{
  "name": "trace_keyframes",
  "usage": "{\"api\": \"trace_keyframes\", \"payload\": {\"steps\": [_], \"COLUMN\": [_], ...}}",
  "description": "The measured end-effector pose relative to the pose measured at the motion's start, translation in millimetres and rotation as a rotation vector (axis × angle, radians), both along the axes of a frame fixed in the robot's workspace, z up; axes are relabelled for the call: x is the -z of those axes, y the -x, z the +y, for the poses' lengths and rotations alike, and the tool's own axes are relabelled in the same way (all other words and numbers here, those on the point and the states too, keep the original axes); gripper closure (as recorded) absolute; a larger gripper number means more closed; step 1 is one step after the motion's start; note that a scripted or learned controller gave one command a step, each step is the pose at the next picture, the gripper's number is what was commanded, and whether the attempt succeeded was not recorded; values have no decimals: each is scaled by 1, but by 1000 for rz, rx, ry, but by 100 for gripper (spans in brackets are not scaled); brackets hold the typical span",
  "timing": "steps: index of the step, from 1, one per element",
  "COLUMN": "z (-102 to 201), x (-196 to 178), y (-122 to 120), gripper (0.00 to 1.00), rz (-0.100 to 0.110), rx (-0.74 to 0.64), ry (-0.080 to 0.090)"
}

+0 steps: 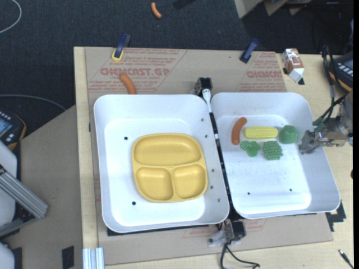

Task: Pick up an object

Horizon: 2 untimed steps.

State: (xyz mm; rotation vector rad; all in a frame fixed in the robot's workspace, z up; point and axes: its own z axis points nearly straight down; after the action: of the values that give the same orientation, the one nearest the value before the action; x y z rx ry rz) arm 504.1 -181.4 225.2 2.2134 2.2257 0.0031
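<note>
Corn cob [261,132], yellow plastic: lies flat in the right bin [269,198], toward its twelve o'clock edge. Sausage [239,130], red, just beside at nine o'clock. Round green vegetable [289,134] touching the cob at three o'clock. Two smaller green pieces [251,148] [272,150] near at six o'clock. The cluster is loose, likely scattered for random grasp attempts. Gripper [308,143]: at the bin's three o'clock rim, nothing seen in it; whether wide or narrow, cannot tell. Left bin [109,144]: holds a yellow divided plate [168,167]. Bench [185,69]: cardboard sheet, clamped at twelve o'clock; a stray orange sausage [128,83] on it. Floor: dark carpet.
</note>
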Motion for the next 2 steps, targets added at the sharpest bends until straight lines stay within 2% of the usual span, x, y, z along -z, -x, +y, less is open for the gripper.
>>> {"api": "trace_keyframes", "payload": {"steps": [1, 2], "z": [56, 99], "x": [5, 9], "y": [-31, -65], "gripper": [100, 100], "rz": [0, -1], "rx": [-2, -1], "ry": [-2, -1]}}
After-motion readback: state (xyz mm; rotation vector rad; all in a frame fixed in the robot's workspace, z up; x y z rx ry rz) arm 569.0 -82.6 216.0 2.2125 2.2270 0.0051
